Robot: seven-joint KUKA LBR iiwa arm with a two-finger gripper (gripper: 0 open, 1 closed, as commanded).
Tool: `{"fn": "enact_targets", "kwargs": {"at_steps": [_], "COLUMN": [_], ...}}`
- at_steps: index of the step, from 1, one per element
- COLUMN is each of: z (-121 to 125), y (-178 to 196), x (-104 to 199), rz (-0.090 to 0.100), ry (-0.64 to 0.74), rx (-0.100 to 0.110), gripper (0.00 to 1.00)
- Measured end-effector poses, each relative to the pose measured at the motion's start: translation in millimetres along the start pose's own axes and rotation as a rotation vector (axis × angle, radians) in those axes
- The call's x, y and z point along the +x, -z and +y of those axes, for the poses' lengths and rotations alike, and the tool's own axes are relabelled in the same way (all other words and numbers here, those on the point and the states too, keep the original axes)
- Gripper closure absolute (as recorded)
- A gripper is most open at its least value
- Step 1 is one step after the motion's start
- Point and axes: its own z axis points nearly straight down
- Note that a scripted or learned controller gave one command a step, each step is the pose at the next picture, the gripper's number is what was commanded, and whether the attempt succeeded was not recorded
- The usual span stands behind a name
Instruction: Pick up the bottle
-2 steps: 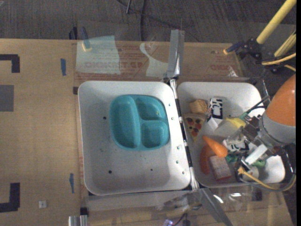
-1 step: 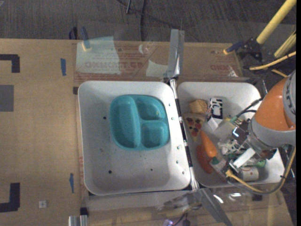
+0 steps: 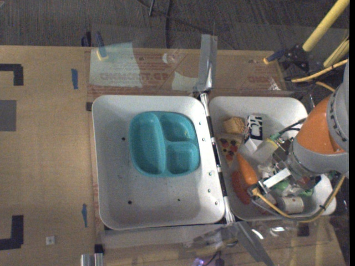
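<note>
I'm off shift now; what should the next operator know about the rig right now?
Tool: down among the clutter in the right bin; whether it grips anything cannot be told.
Bottle: I cannot single it out in the pile by the carrot and pizza slice.
Left bin: holds the teal divided plate.
Done: no pickup confirmed.
Left: grasp and lift the bottle.

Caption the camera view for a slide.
KUKA arm reaches into the cluttered right bin; a teal divided plate sits in the left bin.
</note>
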Motion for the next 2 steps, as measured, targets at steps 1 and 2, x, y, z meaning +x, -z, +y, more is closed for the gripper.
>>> {"fn": "enact_targets", "kwargs": {"at_steps": [1,2], "z": [19.5,18.3], "y": [90.0,99.0], "x": [42.6,43.7], "rz": [-0.012,-0.016], "ry": [-0.389,-0.384], "rx": [0.008,0.012], "gripper": [0.00,1.00]}}
